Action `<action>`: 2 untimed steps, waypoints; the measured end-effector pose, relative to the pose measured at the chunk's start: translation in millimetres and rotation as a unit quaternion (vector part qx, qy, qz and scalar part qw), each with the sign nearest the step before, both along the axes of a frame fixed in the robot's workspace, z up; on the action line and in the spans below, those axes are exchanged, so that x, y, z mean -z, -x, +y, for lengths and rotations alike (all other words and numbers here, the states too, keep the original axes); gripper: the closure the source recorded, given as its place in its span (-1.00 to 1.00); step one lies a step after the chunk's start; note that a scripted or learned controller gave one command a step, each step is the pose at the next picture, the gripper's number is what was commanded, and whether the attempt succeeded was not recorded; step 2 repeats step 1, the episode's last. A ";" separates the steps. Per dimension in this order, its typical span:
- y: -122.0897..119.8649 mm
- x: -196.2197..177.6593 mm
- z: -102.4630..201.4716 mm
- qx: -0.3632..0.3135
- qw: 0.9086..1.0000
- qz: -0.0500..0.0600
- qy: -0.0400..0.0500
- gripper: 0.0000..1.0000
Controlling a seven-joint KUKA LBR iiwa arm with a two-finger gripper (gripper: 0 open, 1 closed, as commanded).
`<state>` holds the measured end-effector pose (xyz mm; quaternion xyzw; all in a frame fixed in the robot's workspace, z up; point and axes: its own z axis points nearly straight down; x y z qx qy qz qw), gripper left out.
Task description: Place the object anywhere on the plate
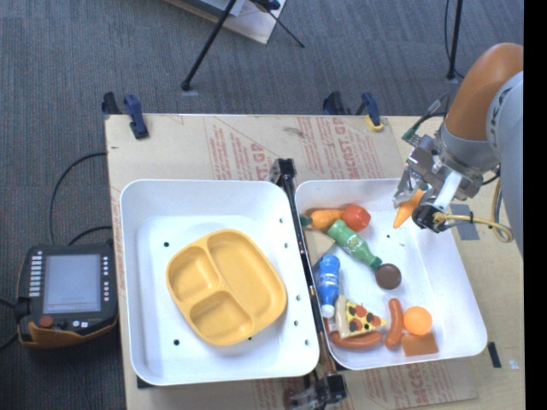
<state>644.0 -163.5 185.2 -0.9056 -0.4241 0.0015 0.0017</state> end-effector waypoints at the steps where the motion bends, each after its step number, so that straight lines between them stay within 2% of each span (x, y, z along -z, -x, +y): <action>1: -0.1 -0.1 0.1 0.000 1.000 0.000 0.000 -1.00; 2: -0.1 -0.1 0.1 0.000 1.000 0.000 0.000 -1.00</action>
